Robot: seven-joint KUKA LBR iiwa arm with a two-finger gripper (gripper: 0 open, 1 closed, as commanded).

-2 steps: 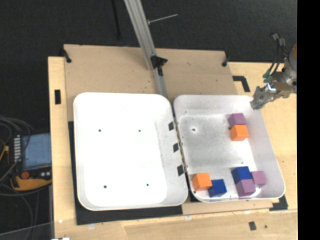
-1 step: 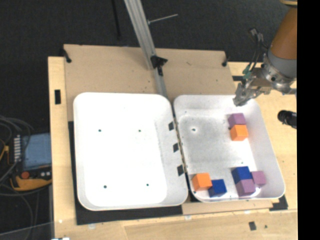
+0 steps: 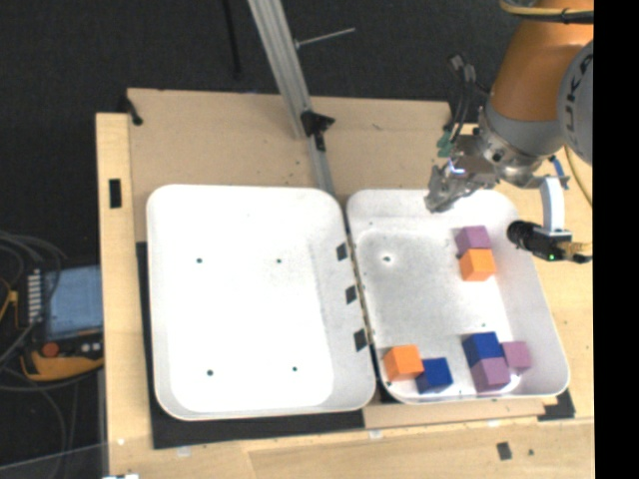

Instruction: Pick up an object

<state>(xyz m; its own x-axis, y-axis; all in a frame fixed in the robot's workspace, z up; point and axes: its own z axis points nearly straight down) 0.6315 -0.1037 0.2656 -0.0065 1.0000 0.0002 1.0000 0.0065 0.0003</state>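
Observation:
The right bin (image 3: 399,297) holds several small blocks. A purple block (image 3: 471,238) sits against an orange block (image 3: 477,264) near its far right side. Along the near edge lie an orange block (image 3: 403,361), a blue block (image 3: 435,375), a second blue block (image 3: 482,347), a purple block (image 3: 490,372) and a lighter purple block (image 3: 517,356). My gripper (image 3: 442,200) hangs over the bin's far rim, up and to the left of the far purple block, with nothing seen between its fingers.
The left bin (image 3: 250,297) lies beside the right one. A slanted metal pole (image 3: 290,78) rises behind the bins. A black fitting (image 3: 534,238) sticks out at the right bin's right edge. Cables and a box (image 3: 60,312) lie off the bench at the left.

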